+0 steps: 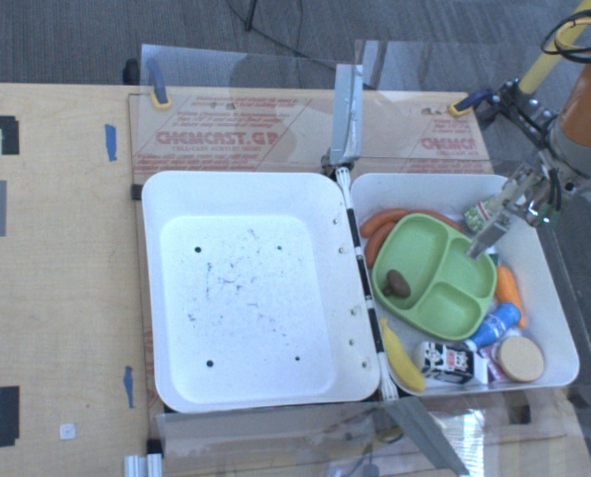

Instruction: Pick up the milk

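The milk is a small black-and-white carton with a red patch. It lies on its side at the front of the right bin, between a banana and a round tan bun. My gripper hangs over the back right of that bin, slanting down and to the left above the far rim of a green divided plate. It is well behind the milk and apart from it, with the plate between them.
The plate holds a small brown lump. Orange sausages lie behind the plate, with a green-and-white packet beside my gripper. A carrot and a blue bottle sit to the plate's right. The left bin adjoins.
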Motion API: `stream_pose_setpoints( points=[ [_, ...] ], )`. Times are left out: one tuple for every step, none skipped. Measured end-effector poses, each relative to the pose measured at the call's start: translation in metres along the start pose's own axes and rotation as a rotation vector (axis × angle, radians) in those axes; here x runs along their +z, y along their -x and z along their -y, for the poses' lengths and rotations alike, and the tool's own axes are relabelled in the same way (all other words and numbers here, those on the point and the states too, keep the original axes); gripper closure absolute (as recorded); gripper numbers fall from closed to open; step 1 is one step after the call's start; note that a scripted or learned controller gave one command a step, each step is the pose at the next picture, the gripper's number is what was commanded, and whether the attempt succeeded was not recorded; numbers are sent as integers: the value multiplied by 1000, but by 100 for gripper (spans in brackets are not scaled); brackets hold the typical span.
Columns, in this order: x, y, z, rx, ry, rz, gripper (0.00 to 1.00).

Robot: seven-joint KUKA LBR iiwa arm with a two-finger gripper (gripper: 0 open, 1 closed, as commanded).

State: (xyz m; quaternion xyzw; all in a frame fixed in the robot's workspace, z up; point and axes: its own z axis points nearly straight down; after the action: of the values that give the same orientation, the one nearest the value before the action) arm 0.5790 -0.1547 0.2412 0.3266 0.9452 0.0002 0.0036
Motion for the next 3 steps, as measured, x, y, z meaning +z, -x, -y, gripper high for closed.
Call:
stream_pose_setpoints(
  points=[
    [139, -50, -31, -74, 7, 8, 0],
    [-89, -9, -77, -204, 1, -1, 0],
    [2, -36, 15, -187, -1, -3, 0]
  ],
)
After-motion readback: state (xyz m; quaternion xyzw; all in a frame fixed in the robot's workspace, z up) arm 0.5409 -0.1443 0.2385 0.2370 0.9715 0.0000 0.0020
